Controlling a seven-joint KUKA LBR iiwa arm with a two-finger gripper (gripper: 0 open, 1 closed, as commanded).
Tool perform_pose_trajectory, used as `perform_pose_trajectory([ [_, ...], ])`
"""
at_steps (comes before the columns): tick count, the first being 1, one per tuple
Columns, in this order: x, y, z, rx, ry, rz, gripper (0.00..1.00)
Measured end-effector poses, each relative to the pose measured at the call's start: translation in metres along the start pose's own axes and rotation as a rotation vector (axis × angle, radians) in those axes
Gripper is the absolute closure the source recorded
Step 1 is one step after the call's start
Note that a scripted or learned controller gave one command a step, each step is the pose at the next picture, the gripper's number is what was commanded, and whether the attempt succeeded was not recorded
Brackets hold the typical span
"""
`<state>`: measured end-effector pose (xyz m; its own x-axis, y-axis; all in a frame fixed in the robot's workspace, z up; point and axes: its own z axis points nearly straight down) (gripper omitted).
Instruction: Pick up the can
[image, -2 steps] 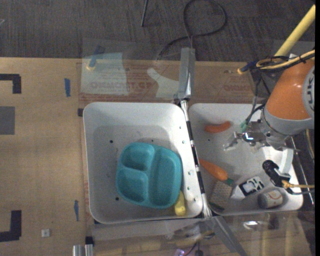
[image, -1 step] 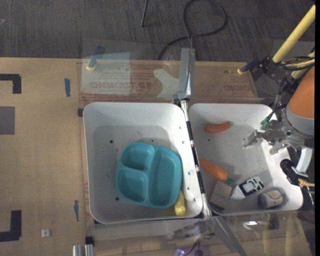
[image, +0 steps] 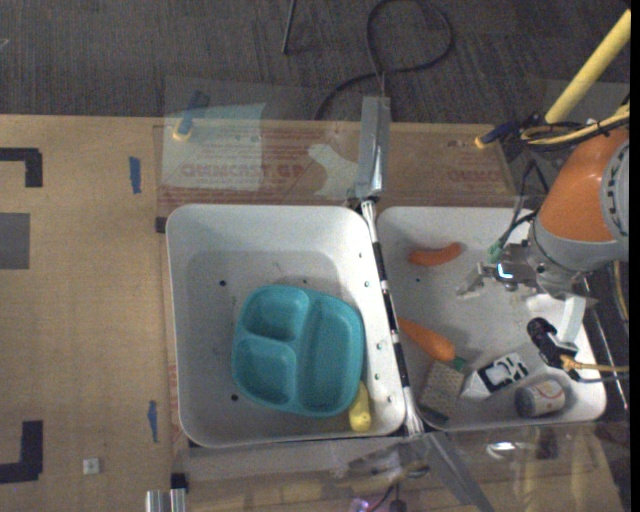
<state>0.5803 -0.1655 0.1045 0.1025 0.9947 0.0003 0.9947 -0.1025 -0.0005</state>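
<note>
The can (image: 540, 398) is a short grey cylinder with a pale end. It lies on its side in the front right corner of the right bin (image: 470, 225). My gripper (image: 480, 280) hangs over the middle of that bin, farther back than the can and to its left, well apart from it. Nothing shows between it and the bin floor. The grey arm with its orange band (image: 585, 195) reaches in from the right.
The right bin also holds an orange sausage shape (image: 436, 254) at the back, a carrot (image: 428, 340), a brown sponge-like block (image: 440, 388) and a small white and black object (image: 500, 372) just left of the can. The left bin (image: 200, 250) holds a teal divided plate (image: 298, 348) and a yellow item (image: 360, 408).
</note>
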Motion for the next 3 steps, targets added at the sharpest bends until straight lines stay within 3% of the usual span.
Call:
perform_pose_trajectory([
  [1,0.042,0.015,-0.019,-0.002,-0.001,0.218,0.00],
  [2,-0.002,-0.024,-0.058,0.001,0.000,0.228,0.00],
  [3,-0.022,0.012,0.010,-0.001,-0.001,0.294,0.00],
])
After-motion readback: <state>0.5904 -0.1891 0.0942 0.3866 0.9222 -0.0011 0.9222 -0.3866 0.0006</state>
